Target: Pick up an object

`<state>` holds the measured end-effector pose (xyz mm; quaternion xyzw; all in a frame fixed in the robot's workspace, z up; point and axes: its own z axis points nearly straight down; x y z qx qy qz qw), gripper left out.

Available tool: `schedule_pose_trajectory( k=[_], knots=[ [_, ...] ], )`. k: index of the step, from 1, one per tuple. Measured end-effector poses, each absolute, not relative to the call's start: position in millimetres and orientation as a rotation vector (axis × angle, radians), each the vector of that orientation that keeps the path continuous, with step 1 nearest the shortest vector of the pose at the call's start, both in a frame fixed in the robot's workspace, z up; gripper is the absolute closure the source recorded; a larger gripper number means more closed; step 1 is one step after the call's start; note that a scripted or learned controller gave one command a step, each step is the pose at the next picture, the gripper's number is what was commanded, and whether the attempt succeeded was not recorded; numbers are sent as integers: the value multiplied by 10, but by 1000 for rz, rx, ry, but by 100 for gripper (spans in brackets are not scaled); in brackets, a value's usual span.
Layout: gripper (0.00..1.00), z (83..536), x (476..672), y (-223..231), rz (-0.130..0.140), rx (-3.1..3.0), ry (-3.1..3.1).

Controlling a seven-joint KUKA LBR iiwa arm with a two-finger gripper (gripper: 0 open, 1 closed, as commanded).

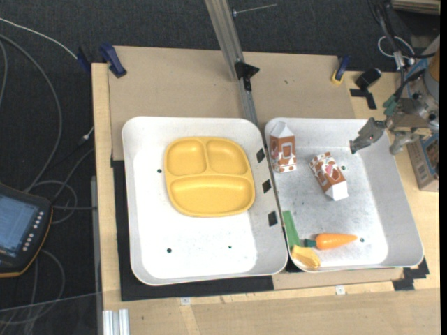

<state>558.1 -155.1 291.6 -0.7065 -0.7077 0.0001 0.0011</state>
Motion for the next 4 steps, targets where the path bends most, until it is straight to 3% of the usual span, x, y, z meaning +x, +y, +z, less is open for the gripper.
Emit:
schedule_pose_trajectory(
  k=[1,2,4],
  knots=[
    [0,2916,5582,-1550,-1,-2219,-2221],
    [0,2353,5653,-1480,5,-2215,-2218],
    [0,1376,5601,-1534,6,-2217,-2215]
  ],
)
